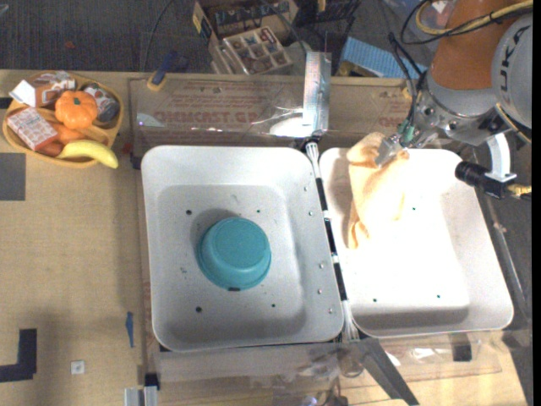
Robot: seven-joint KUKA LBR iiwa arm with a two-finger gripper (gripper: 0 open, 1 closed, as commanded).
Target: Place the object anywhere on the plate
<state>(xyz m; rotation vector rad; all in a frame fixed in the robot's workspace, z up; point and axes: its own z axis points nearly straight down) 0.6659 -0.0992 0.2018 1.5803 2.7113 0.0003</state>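
Note:
A teal round plate (235, 253) lies in the middle of the left bin (169, 184). A pale yellow cloth (379, 191) is in the right bin (439, 277), at its far left corner. The cloth is drawn up into a peak at its top end and trails down towards the bin's left wall. My gripper (394, 148) is at that peak, with its fingers shut on the bunched top of the cloth. The arm reaches in from the upper right, over the bin's far edge.
A divider ridge (328, 227) runs between the two bins. A bowl of toy fruit (63, 121) sits on the bench at the far left. A cardboard wall with clear plastic (254, 112) stands behind the bins. A black cable fitting (478, 174) hangs by the right bin's far right corner.

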